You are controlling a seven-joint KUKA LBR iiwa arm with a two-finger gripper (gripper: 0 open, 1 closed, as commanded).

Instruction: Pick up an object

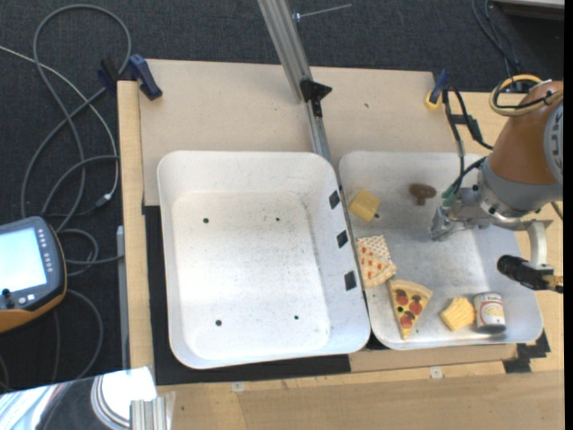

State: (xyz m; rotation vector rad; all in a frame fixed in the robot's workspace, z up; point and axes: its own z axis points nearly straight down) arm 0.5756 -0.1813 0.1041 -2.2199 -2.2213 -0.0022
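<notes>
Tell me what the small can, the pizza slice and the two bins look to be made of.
The small cylindrical can with a red label looks like metal: silvery top rim. The triangular pizza slice with red dots is probably toy plastic or foam; flat, uniform colours. The left shallow white bin and right shallow white bin seem moulded matte plastic, with rounded corners.

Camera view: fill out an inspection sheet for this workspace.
Surface: wooden bench bearing left bin and right bin.
Job's things: all in the right bin: yellow block, brown lump, cracker, pizza slice, cheese wedge, small can.
Clutter: nothing seen.
Tool: tool low over the right bin, between lump and cracker, nothing visibly held.
Cables: loose loops on the floor at left.
Surroundings: dark carpet, handheld pendant, blue clamps.
</notes>
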